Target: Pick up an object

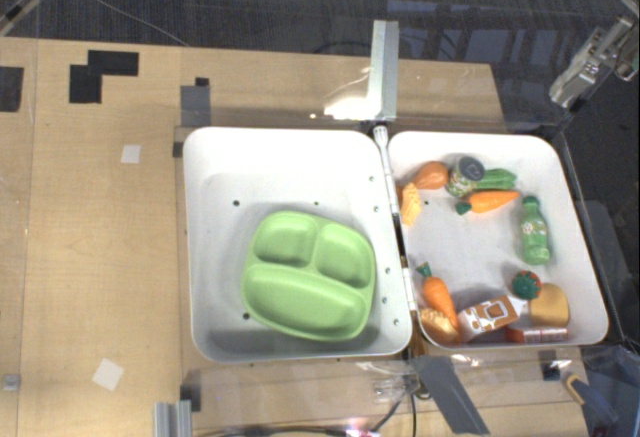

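The right bin (560,187) holds several toy foods. Along its far side lie an orange fruit (432,175), a small can (468,168), a green vegetable (497,180) and a carrot (490,201). A green bottle (534,230) lies near the right wall. At the front sit a second carrot (437,293), a small carton (490,313), a red-and-green piece (526,283) and a tan block (549,305). My gripper (578,83) hangs at the top right, beyond the bin's far right corner and well clear of every item, with nothing seen in it.
The left bin (215,225) carries a green divided plate (310,275). A yellow piece (408,203) rests by the divider between the bins. A metal post (384,70) stands behind the bins. Wooden bench surface lies to the left.
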Tool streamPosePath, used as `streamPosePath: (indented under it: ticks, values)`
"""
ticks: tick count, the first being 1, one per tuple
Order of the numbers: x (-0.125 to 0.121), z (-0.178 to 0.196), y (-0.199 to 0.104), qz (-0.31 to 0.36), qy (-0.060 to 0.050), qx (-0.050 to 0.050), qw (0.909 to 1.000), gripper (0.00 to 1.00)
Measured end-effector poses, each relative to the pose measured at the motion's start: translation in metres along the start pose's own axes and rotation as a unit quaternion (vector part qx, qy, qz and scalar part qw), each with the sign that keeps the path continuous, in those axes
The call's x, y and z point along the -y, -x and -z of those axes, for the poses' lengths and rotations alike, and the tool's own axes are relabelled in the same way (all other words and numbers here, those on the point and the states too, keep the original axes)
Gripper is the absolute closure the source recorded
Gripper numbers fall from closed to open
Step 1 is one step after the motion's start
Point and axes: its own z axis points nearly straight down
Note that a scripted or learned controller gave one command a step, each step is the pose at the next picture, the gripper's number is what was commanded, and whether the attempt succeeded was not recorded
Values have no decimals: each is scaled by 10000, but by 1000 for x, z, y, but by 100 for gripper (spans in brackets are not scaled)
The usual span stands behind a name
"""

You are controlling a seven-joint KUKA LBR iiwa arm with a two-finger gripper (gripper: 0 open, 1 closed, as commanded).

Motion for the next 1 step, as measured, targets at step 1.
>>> streamPosePath:
  ticks: [1]
  values:
    - [25, -58, 3, -1591, -26, -31, 9872, 100]
